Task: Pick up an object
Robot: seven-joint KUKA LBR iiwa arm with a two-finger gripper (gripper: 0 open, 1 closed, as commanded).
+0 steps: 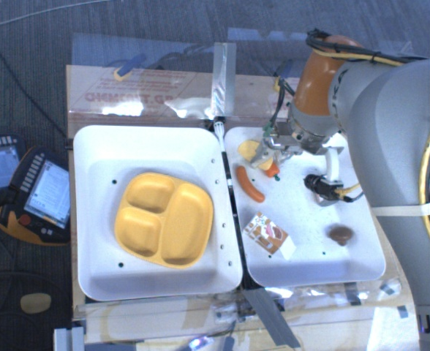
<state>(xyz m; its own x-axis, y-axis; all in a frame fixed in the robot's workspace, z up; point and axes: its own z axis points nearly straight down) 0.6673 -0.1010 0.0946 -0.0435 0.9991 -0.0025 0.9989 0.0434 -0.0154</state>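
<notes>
Dark carpet surrounds a bench carrying two white bins. The left bin (91, 196) holds a yellow divided plate (164, 219). In the right bin (361, 258), the gripper (271, 154) sits at 11 o'clock, over a pale yellow item (249, 150) and a small orange piece (273, 170); whether it is spread or pressed together cannot be told. A sausage (249, 183) lies just beside, a snack packet (268, 234) at 7 o'clock, a brown lump (340, 234) at 4 o'clock.

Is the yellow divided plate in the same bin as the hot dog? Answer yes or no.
No: the yellow divided plate lies in the left bin, while the hot dog lies in the right bin.
</notes>
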